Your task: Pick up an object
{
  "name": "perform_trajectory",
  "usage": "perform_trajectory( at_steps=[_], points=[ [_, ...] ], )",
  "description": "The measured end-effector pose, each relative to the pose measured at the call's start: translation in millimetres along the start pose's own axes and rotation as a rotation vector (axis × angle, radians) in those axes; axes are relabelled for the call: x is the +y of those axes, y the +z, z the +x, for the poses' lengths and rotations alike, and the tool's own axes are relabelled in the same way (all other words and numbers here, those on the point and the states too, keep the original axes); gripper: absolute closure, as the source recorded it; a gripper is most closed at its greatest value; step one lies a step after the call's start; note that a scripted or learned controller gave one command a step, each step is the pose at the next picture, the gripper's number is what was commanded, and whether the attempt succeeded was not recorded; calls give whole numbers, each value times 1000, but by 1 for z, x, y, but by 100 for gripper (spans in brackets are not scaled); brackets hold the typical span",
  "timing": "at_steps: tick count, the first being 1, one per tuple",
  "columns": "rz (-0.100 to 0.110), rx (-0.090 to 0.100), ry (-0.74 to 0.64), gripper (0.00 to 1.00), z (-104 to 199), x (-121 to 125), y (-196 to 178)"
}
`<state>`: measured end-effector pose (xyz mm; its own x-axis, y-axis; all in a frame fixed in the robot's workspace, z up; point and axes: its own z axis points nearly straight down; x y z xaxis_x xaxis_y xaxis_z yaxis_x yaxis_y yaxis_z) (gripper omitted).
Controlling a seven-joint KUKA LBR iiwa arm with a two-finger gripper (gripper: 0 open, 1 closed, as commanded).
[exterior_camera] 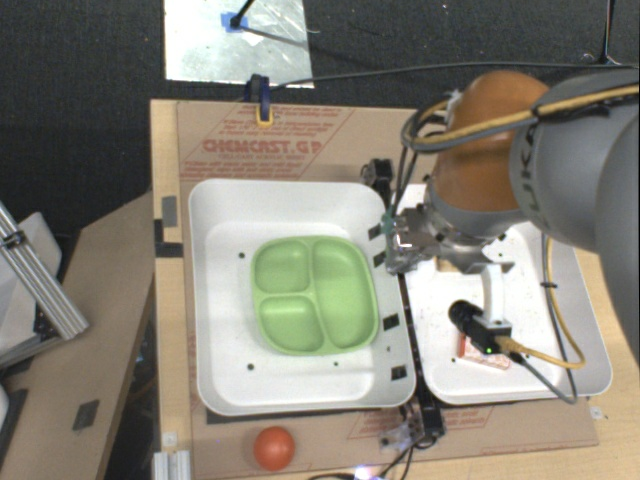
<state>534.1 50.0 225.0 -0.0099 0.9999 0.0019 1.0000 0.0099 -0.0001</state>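
At 5 o'clock in the right bin (585, 358) you have a small reddish object (488, 361), long axis roughly 9-to-3, partly under the arm (570, 158); gripper (402, 253) at 9 o'clock, grip unreadable; green plate (313, 295) in left bin (230, 228).

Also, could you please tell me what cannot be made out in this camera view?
All in the camera view:
- Right bin: the arm covers much of its floor and hides whatever lies beneath.
- Small pink thing in the right bin: too small and partly covered to identify.
- Hand, over the wall between the bins: too indistinct to tell whether it holds anything.
- Metal rail: cut off by the left edge.
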Motion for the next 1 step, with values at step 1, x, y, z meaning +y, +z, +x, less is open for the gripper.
perform_trajectory(
  at_steps=[1],
  points=[
    [-2,1,-1,100,56,2,-9]
  ],
)
